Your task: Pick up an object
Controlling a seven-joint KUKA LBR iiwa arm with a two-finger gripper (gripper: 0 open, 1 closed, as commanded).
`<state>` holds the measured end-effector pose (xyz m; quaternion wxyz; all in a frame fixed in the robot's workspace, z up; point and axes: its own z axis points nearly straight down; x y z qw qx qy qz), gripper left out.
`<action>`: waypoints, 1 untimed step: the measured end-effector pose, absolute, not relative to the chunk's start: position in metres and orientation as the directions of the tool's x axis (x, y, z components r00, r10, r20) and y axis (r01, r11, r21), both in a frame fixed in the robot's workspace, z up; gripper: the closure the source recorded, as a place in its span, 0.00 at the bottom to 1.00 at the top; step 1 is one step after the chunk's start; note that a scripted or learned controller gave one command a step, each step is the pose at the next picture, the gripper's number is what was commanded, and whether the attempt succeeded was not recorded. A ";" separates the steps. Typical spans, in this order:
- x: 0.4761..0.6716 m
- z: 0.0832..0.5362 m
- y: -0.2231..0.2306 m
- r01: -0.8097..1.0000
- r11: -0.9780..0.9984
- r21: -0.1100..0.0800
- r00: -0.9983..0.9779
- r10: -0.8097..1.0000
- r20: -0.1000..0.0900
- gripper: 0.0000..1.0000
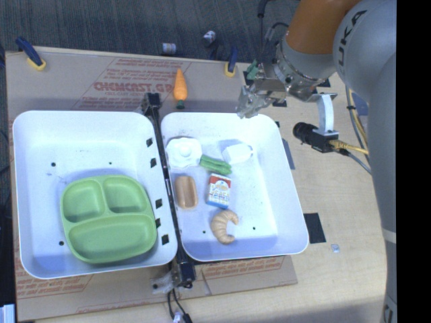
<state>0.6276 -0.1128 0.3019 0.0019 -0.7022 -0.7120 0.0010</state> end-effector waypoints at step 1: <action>0.628 0.302 -0.113 1.000 0.014 -0.004 -0.014 1.000 0.001 0.00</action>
